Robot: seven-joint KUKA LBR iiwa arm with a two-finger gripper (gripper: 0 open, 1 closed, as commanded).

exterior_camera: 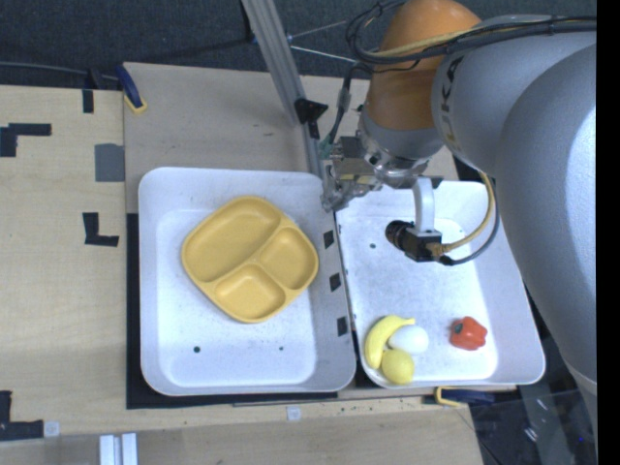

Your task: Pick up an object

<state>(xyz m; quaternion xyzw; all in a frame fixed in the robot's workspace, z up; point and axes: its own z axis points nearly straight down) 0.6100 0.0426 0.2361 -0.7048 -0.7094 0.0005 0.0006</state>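
Fig. 1. Your gripper (pixel 332 194) sits at the far end of the wall shared by the 2 bins; you cannot tell whether it is wide or narrow. The left bin (pixel 242 349) holds 1 yellow divided plate (pixel 250 258). In the right bin (pixel 407 289), a banana (pixel 383 332), a white egg (pixel 410 339) and a lemon (pixel 397 364) touch in the near-left corner, with 1 red fruit (pixel 468 332) near them.

I log a robotics lab: taped plywood bench (pixel 203 114) at left, white bins (pixel 150 289) centre, grey industrial arm (pixel 533 124) upper right.
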